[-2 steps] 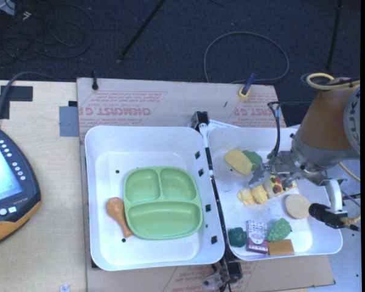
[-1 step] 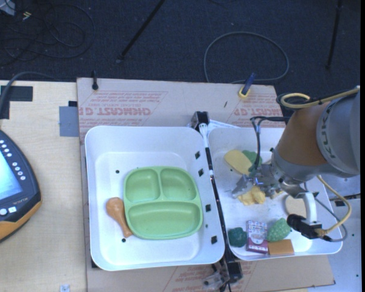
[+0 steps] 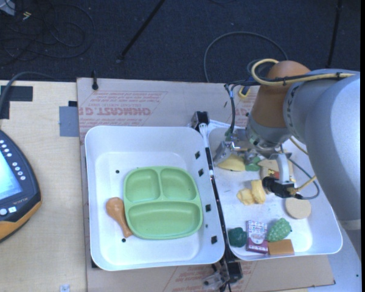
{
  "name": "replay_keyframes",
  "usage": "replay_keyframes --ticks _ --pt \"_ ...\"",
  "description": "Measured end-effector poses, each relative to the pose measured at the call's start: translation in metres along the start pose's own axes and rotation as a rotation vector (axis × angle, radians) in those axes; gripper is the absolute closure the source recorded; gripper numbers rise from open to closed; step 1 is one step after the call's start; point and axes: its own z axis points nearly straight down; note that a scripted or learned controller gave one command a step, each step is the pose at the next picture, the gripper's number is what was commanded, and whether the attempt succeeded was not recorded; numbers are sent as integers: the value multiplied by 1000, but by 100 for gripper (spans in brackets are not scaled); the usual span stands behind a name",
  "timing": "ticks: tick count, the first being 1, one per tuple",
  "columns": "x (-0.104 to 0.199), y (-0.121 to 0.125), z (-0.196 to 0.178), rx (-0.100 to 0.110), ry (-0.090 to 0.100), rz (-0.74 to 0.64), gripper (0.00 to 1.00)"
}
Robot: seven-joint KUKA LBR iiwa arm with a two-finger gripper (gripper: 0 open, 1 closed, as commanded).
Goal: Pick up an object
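Observation:
My gripper is low in the far left part of the right bin, under the orange-banded wrist. It sits directly over a pale yellow banana-like piece. A small green scrap lies just to the right of that piece. Nearer the front lie a yellow lumpy toy, a round beige disc, a light green bumpy toy, a dark green piece, a pink packet and an orange block.
The left bin holds a green divided plate and a tan drumstick-shaped toy beside it. Black clips run along the wall between the bins. A teach pendant lies at the far left of the bench.

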Motion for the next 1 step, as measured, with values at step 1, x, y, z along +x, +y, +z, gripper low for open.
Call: replay_keyframes --ticks 1 --pt "5 -2 -106 -2 -1 4 0"
